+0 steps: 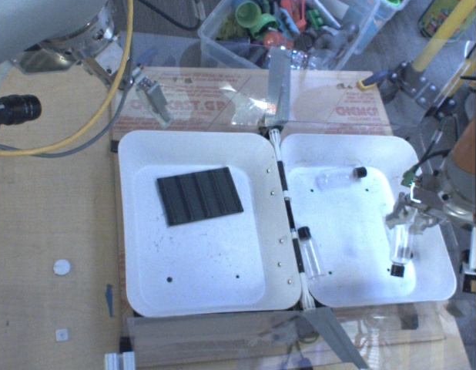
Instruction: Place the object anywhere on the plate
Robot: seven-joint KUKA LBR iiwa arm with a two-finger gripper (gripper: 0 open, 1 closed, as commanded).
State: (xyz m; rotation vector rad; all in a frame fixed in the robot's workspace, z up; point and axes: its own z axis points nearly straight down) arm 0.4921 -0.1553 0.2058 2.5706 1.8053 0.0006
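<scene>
The arm point(461, 183) comes in over the right edge of the right bin point(430, 284), and its jaws sit low above that bin's right side. Directly under them lies a clear tube point(400, 247) with a black cap at its near end, running almost straight toward the camera's near edge. The tube's upper end meets the jaws. Metal parts crowd that spot, so I cannot tell whether the jaws are clenched on the tube or merely resting above it; it may equally be lying on the bin floor.

Two more tubes of the same kind are in the right bin. The second tube point(336, 179) lies near the far wall, cap pointing right. The third tube point(310, 257) lies along the left wall, just beside the seam between the bins, cap at its far end.

The plate point(199, 196), a dark ribbed rectangle, lies flat in the left bin point(145, 284), slightly turned, toward the far side. It is well apart from all three tubes, and nothing rests on it.

Beyond the bins, a clear tub point(222, 37) of bright plastic toys stands on the tabletop point(38, 206), and a yellow cable point(107, 114) loops across the tabletop's left part
</scene>
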